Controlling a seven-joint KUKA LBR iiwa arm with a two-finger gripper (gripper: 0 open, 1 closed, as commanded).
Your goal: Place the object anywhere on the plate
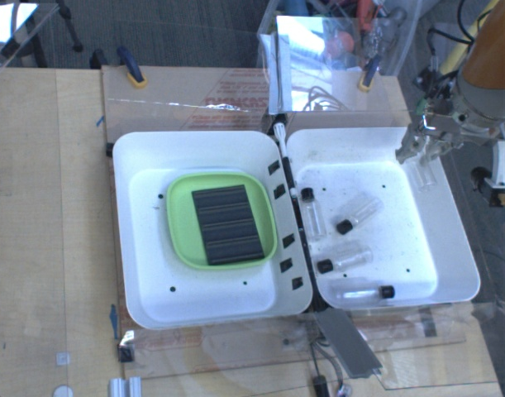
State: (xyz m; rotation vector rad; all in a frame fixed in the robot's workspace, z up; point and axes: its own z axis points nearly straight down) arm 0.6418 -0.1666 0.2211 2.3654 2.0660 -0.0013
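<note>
A square green plate [179, 222] with a ribbed dark slab [227, 224] sits left of centre. Four clear, black-capped vials [357, 213] lie in the right bin [450, 246]. At upper right, the metallic gripper [420, 149] hangs over that bin's corner.

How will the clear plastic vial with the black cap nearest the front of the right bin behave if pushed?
The clear vial with black cap lies on its side, so it will probably roll. It looks empty and light. Its smooth, round wall may slip from the gripper.
</note>
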